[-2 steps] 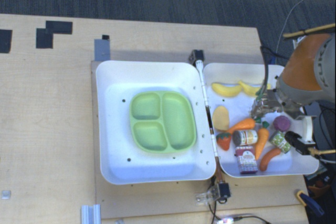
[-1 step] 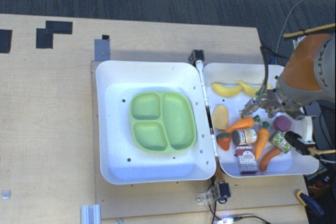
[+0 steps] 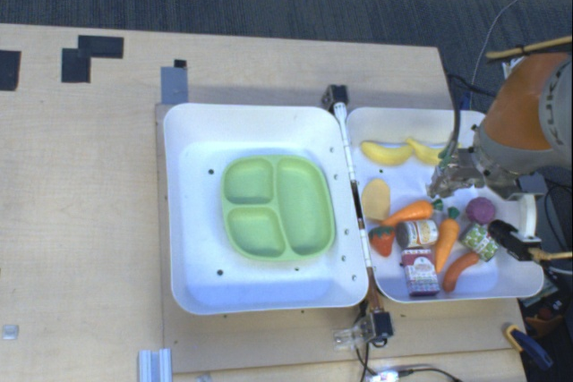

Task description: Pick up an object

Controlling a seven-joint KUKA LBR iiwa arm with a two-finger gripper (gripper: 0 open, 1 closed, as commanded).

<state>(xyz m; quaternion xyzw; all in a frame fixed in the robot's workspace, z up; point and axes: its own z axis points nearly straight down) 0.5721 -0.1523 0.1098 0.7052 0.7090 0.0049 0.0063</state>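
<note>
Pincer (image 3: 445, 181) low over right bin (image 3: 524, 282), among toy food.
Finger state: cannot tell; nothing seen held. Carrot (image 3: 410, 213) just beside it, banana (image 3: 385, 153) near. Green tray (image 3: 277, 207) in left bin (image 3: 192, 282).

**Colours across the two bins**

The surface (image 3: 81, 219) is pale wood with black squares (image 3: 89, 56). Both bins (image 3: 192, 282) are white. The divided plate (image 3: 277, 207) is light green. Two bananas (image 3: 387, 152) are yellow, the potato-like piece (image 3: 377, 198) pale yellow, the carrots (image 3: 409, 213) orange, a round fruit (image 3: 481, 209) purple, and a small box (image 3: 420, 272) dark red. The arm (image 3: 524, 116) is grey, banded orange.
</note>
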